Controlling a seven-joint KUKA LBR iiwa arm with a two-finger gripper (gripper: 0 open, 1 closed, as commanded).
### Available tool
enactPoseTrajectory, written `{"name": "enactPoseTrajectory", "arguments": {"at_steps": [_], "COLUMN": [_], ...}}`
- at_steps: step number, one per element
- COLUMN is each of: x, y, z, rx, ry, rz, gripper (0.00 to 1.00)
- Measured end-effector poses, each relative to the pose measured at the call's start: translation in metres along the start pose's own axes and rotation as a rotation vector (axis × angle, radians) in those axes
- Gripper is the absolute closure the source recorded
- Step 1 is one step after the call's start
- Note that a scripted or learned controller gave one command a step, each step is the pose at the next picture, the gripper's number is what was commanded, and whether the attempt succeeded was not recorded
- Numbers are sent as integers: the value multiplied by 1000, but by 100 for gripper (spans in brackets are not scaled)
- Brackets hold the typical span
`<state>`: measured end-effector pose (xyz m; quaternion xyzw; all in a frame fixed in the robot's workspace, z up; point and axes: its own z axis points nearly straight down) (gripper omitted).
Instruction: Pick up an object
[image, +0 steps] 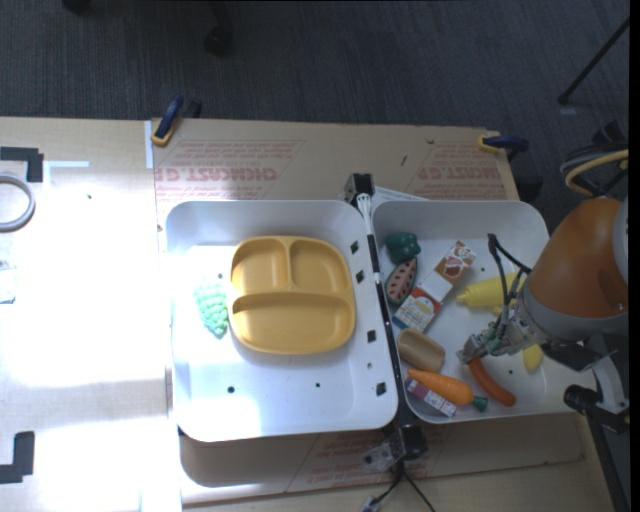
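My gripper (483, 347) reaches down into the right bin (455, 212) from the right, its tip low among the toys, just above a red sausage-like toy (492, 382). A yellow corn-like toy (487, 292) lies just behind it and a small yellow piece (533, 357) peeks out beside the wrist. To its left lie a brown bread roll (421, 350) and an orange carrot (442, 386). Further back sit a small white carton (417, 309), a red and white box (455, 262), a watermelon slice (400, 279) and a dark green toy (403, 244).
The left bin (200, 400) holds a yellow divided plate (292, 294) and a pale green bumpy toy (211, 306) beside it. The arm's orange band (590, 262) overhangs the right bin's right side. A metal clip (359, 187) joins the bins at the back.
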<state>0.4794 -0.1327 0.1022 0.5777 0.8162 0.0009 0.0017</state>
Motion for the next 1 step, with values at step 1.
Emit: {"name": "enactPoseTrajectory", "arguments": {"at_steps": [1], "x": [63], "y": [22], "z": [-90], "rx": [1], "ry": [0], "rz": [-70], "gripper": [100]}}
